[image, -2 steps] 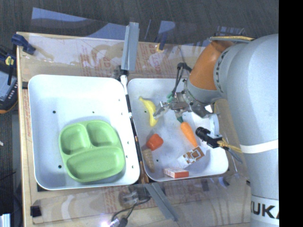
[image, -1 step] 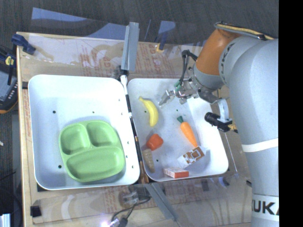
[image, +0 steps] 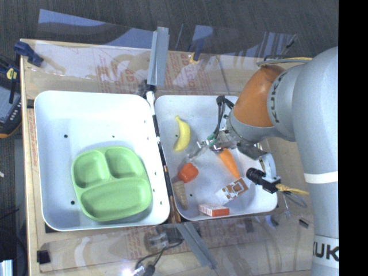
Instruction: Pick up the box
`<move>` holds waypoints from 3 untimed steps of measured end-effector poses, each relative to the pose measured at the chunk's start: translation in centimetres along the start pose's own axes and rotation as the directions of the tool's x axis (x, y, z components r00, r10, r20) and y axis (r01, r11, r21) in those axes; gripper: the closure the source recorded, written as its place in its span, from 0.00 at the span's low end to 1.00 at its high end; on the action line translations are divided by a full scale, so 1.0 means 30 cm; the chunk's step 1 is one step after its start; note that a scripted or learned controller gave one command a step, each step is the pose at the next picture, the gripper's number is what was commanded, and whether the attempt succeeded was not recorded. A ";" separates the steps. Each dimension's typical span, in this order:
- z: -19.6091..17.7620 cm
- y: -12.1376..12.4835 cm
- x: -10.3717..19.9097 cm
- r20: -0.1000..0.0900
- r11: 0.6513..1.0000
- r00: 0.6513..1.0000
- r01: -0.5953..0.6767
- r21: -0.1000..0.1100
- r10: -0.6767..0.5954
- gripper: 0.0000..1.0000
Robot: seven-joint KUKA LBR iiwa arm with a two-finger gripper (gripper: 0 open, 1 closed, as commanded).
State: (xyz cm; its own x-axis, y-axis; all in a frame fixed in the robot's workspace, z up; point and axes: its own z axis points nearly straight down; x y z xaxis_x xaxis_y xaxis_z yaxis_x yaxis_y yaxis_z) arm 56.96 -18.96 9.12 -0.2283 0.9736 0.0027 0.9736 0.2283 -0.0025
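Grey arm (image: 310, 96) looms nearest the lens, bent down over the right bin (image: 167, 111); its gripper (image: 211, 142) hangs beside the banana (image: 182, 134) (grip state: cannot tell); 1 box (image: 232, 190) lies beyond the carrot (image: 229, 162), toward the bin's near wall, long axis slanted.

The arm (image: 287, 105) covers the right bin's (image: 167, 105) upper right corner and much of its right wall, and runs out of the picture at the bottom. The gripper (image: 214, 144) is small and dim under the wrist, so its fingers cannot be read. The print on the box (image: 232, 190) is too small to tell.
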 end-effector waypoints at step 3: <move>-0.061 0.199 0.239 0.010 0.999 0.999 0.054 -0.002 -0.054 0.00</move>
State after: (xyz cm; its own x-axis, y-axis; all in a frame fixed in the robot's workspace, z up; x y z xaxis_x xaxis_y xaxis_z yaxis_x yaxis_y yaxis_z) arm 61.15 -10.61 10.95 -0.2801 0.9599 -0.0068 0.9600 0.2801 -0.0008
